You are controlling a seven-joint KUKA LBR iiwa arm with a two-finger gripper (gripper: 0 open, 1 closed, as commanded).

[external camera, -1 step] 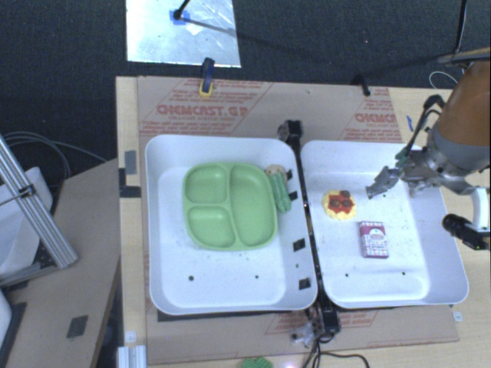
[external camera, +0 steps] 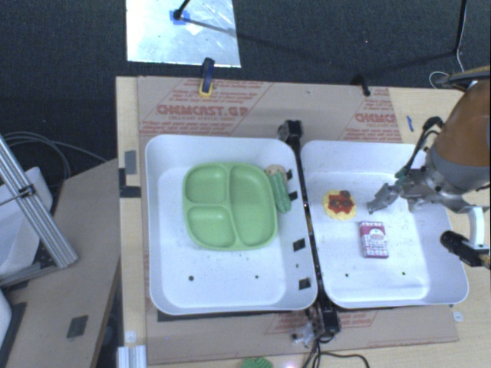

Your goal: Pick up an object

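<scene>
Hovering in the right bin [external camera: 441,282], the gripper [external camera: 381,200] is approaching the small yellow toy [external camera: 339,204]; fingers seemingly spread, grasping nothing. Next: descending onto it.

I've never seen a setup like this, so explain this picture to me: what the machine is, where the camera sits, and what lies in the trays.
One camera looks down at a slant on a bench with two shallow white bins. The left bin holds a green divided plate with a small green toy at its edge. The right bin holds a small yellow and red toy and a little red packet. A grey robot arm reaches in from the right; its tool hovers beside the yellow toy, holding nothing.
</scene>
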